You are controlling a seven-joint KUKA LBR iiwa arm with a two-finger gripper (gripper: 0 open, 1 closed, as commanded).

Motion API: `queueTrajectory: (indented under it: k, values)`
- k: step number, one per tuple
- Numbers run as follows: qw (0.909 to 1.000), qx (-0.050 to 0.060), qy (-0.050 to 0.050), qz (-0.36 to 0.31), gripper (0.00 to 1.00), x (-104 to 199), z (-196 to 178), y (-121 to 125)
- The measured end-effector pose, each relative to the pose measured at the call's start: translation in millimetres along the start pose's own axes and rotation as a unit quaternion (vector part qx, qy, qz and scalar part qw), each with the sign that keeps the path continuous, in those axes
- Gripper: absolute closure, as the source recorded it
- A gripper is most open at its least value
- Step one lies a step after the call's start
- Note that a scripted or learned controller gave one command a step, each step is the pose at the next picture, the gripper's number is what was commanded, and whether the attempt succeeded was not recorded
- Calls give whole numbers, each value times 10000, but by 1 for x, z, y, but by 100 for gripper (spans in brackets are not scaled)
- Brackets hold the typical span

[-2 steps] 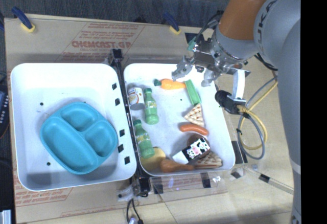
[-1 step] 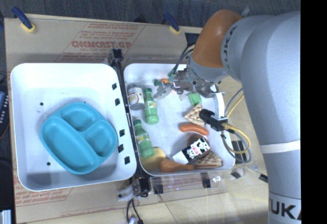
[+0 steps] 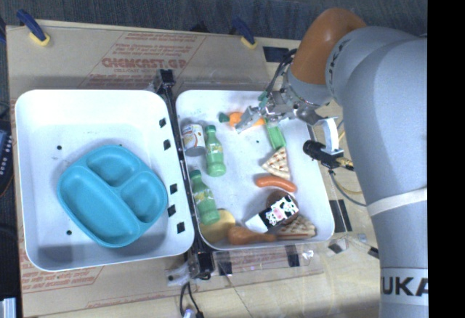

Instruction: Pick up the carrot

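Observation:
The carrot is small and orange with a green top, and it lies near the back of the right bin. My gripper reaches in from the right and hangs low over the bin. Its tip is right at the carrot's right end, and I cannot tell whether it touches it. The grey arm with its orange band covers the bin's back right corner.
A green stick lies just below the gripper. The right bin also holds a green bottle, a can, a waffle wedge, a sausage and a cow-print carton. A blue divided plate sits in the left bin.

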State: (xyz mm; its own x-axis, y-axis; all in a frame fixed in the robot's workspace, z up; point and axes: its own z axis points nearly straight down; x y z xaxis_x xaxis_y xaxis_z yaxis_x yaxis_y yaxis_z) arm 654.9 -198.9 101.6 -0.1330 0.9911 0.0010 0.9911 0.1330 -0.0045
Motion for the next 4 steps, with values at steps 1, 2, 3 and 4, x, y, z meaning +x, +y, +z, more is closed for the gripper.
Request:
queueTrajectory:
  k: [1, 2, 3, 4]
  values:
    - [10000, -14, 4, -27, 100, 1, -12, 2]
    - [10000, -10, 4, -29, 0, 1, -12, 2]
    - [9917, 89, 35, 1281, 0, -10, 6, -1]
    - [9923, 77, 21, 1238, 100, -10, -6, 1]
